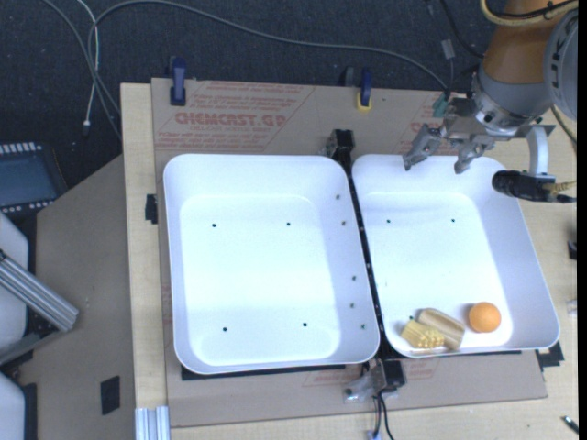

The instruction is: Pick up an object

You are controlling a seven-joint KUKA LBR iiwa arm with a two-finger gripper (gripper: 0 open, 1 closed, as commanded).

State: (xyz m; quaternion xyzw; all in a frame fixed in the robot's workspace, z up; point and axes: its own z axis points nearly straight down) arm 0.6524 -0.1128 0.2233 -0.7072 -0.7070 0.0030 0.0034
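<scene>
Right bin (514,246) with orange ball (484,317), corn cob (424,335), bread roll (442,323); gripper (442,162) spread wide, far edge.

Ball (484,317) right of two pieces (432,329), in right bin's (431,246) near corner

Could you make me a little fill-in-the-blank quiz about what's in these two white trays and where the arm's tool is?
1. The orange ball lies in the ____ bin as the camera sees it.
2. The tool hangs over that bin's ____ edge, away from the ball.
3. The tool's fingers are spread ____, with nothing between them.
4. Just left of the ball lies a tan bread-like piece, with a ____ corn-like piece beside it.

Missing words: right; far; open; yellow
</scene>
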